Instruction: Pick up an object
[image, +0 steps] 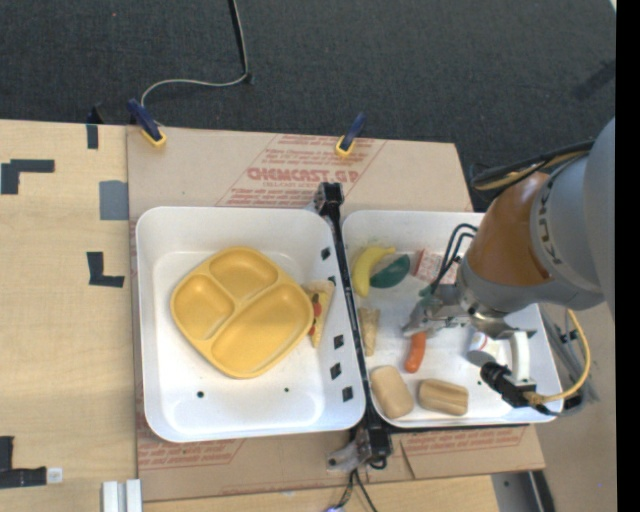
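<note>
The arm (545, 235), grey with its orange band, rises closest to the camera and reaches in over the right bin (455, 415), covering much of that bin's far right side. Its gripper (432, 312) sits low among the small items, just above a little orange carrot (415, 351) that lies on the bin floor. The dark fingers look spread a little, with nothing between them, though they are small and partly shadowed, so this is a judgement.

The carrot seems the likely target, since the gripper hangs nearest to it and it lies apart from its neighbours, giving the fingers room on both sides. Two tan bread rolls (393, 390) rest near the bin's front edge, close together, one of them (443, 397) lying on its side. A yellow banana (366, 265) and a green piece (391, 270) touch each other near the divider, which would make a clean grasp there harder.

The left bin (160, 400) carries a yellow divided plate (240, 310), flat and wide, a poor fit for two fingers. Both bins sit on cardboard on the desk (60, 330).
</note>
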